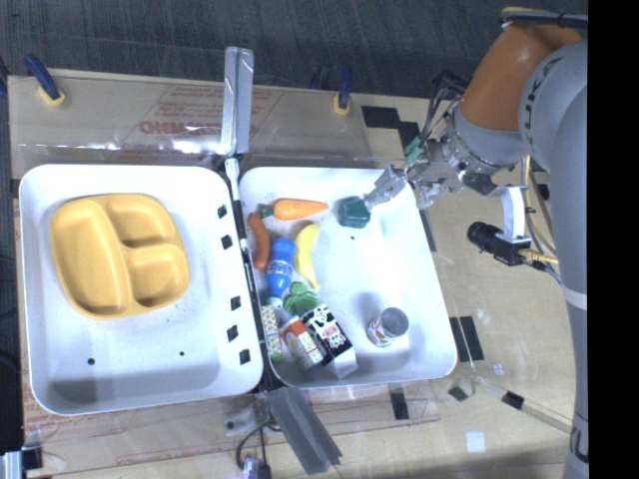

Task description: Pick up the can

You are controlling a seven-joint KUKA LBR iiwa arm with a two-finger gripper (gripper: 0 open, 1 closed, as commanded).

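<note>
Grey arm (569, 128) w/ orange band, black cables, metal gripper (384, 186).

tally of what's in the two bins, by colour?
Yellow: 2, divided tray in the left bin, banana in the right
Orange: 2, carrot, darker orange piece
Teal: 1, small object by the gripper
Blue: 1, bottle
Green: 1, item
Silver: 1, can
Printed cartons: 2
Total: 10

Yellow tray (120, 253), orange carrot (300, 209), teal cup (352, 212) — white bins (419, 362)
</note>
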